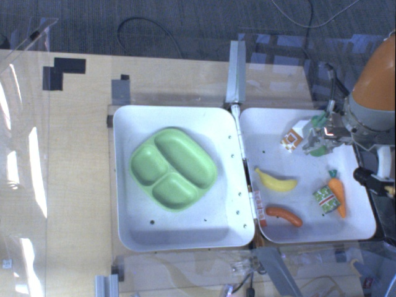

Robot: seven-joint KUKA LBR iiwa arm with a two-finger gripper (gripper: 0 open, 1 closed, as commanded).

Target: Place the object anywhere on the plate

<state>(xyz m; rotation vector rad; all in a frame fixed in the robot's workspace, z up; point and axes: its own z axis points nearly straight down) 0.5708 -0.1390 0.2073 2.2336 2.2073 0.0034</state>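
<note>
Gripper (318, 142) state unclear over right bin (365, 231), pale wood bench (74, 166), dark carpet (154, 5)

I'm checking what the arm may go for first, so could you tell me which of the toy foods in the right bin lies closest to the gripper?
The small white carton, just left of the gripper near the bin's far edge. The banana, sausage and carrot lie nearer the front.

Pale wooden bench (74, 166), dark blue-grey carpet floor (154, 11), black cables (309, 8) trailing, glare streaks at left.
</note>
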